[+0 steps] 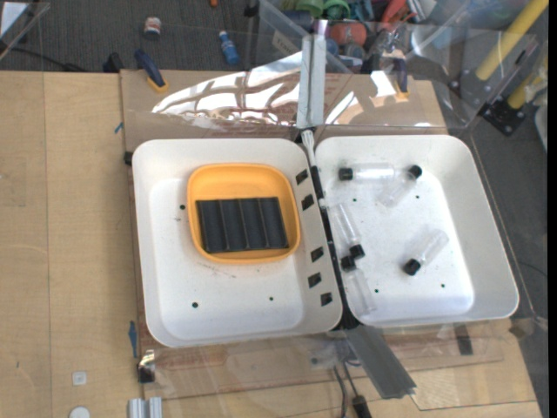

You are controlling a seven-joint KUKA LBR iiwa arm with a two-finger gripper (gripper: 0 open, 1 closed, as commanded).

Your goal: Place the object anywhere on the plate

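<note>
Gripper: state cannot be told from this view, and no item can be recorded as held or touched.

Plate (pixel 202 186): orange, shallow, set flat in the upper middle of the left bin (pixel 226 313), apart from the bin walls. That position leaves open approach from above.

Block (pixel 242 225): black, ribbed, rectangular. It lies flat inside the plate, fills most of the floor, and sits square to the rim. If this is the task's object, the placement reads as done. It rests fully within the rim and looks stable.

Right bin (pixel 454 296): holds several clear vials with black caps, all lying on their sides and loose. One vial (pixel 376 174) is near the far wall. A second (pixel 428 249) is toward the near right. A third (pixel 346 226) lies just beside the divider (pixel 306 138). If a vial is the intended object instead, none has reached the plate. Being round and clear, they would likely roll and prove awkward to grip.
</note>
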